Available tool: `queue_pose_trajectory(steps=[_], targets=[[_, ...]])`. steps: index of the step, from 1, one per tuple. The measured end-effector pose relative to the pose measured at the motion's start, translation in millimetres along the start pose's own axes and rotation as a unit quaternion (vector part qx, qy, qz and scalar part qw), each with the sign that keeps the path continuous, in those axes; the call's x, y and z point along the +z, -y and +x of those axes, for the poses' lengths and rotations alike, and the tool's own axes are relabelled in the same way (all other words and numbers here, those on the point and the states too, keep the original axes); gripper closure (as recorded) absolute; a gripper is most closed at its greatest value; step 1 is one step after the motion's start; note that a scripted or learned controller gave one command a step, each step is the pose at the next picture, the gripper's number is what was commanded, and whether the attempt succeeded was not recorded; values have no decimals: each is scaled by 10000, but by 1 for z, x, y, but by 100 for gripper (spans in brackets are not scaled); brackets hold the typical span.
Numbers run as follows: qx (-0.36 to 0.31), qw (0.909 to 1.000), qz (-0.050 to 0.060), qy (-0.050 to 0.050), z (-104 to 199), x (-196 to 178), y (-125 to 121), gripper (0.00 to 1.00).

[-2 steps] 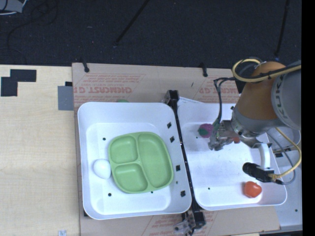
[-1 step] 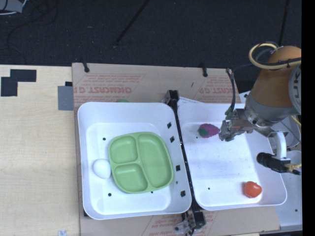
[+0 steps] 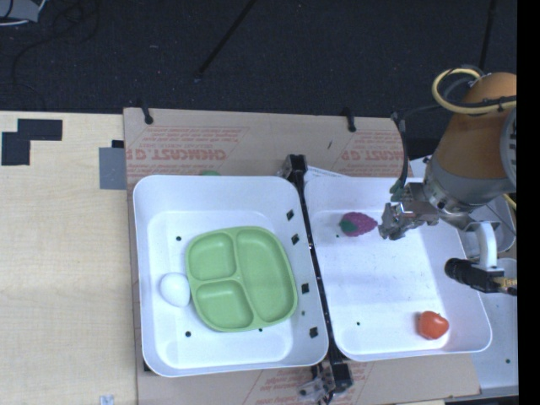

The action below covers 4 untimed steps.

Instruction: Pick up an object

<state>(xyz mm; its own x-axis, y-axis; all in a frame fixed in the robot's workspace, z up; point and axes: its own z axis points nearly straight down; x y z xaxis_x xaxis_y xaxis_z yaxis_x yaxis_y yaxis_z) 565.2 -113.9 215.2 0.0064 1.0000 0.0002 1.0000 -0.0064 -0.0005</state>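
Observation:
A magenta fruit-like object (image 3: 358, 224) with a green tip lies near the back of the right bin (image 3: 380, 310). A red-orange tomato-like object (image 3: 432, 325) rests near that bin's front right corner. My gripper (image 3: 393, 227) hangs just to the right of the magenta object, close to it, with nothing visibly between its fingers. The arm comes in from the right, its orange band above the wrist.
The left bin (image 3: 160, 201) holds a green three-compartment plate (image 3: 240, 278) and a white egg-shaped object (image 3: 175, 289) at the plate's left. A black divider (image 3: 305, 260) runs between the two bins. Cardboard lies under both.

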Motion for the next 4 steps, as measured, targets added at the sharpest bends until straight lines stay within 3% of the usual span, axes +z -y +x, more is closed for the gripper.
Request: queue_pose_trajectory(steps=[3, 4], targets=[[-57, 10000, 9, -11, 163, -18, 2, 100], [-50, 10000, 26, -3, 211, -6, 12, 100]])
